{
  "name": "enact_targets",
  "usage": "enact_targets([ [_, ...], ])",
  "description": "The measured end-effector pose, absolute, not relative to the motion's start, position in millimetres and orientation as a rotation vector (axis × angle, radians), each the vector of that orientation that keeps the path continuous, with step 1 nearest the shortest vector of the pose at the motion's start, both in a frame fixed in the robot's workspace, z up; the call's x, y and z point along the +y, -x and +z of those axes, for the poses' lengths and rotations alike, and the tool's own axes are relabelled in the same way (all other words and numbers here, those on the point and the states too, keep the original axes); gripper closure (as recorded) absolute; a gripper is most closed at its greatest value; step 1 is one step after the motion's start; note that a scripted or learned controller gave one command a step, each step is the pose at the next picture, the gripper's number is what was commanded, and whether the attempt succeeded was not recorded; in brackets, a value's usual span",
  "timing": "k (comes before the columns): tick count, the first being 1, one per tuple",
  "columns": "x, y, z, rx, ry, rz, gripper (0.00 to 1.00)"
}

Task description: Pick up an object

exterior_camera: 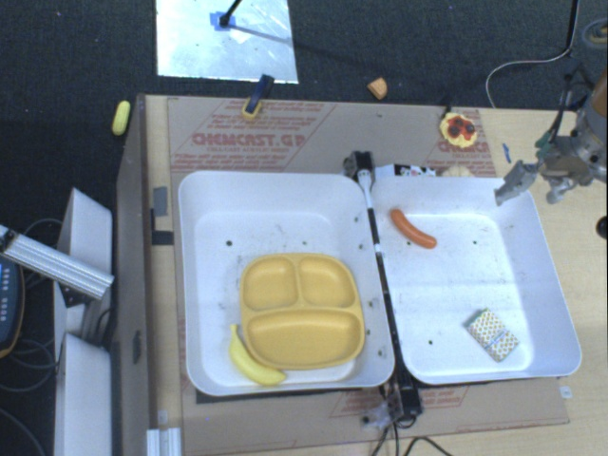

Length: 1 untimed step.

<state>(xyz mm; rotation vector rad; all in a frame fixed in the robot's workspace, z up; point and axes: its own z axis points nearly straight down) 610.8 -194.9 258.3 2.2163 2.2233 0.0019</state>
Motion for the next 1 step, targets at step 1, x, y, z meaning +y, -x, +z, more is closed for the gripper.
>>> enact_targets([
  [1, -145.7, -628.7, 216.9, 2.227, -2.216, 0.003, 0.0],
])
